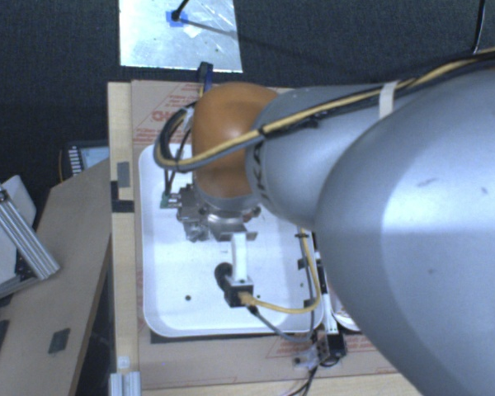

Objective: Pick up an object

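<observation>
Dark floor behind bench; white bin [167, 308] toward 7 o'clock of frame; gripper [208, 221] low over the bin's 12 o'clock half, state cannot be told; object presumably hidden beneath it; judged: grasp step; next needs a firm close, then a straight lift.

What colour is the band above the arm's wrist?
The band is orange, clear in the camera view.
</observation>
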Tool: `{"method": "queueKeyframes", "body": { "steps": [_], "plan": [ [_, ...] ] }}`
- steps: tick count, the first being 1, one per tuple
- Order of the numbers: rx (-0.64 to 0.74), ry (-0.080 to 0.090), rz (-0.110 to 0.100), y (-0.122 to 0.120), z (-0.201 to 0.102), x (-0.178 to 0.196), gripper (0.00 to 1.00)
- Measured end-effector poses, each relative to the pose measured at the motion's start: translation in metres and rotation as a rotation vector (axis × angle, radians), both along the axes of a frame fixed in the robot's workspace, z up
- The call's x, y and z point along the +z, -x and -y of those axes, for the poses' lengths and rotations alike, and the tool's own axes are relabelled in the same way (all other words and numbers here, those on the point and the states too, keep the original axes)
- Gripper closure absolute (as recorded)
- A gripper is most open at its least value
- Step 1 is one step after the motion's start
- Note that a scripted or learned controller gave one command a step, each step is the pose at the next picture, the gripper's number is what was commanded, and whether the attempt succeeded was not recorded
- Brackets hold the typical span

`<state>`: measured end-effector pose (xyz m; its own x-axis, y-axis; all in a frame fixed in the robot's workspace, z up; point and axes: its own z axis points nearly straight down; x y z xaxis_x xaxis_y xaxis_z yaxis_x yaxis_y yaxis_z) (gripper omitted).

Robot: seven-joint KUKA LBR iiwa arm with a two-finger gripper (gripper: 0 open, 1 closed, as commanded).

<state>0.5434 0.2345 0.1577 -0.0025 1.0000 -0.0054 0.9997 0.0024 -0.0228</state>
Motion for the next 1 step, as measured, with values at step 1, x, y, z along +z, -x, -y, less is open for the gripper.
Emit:
{"method": "queueKeyframes", "body": {
  "steps": [1],
  "plan": [
    [-0.004,-0.006,0.022,-0.0081,0.0006,0.0087,0.0]
  ]
}}
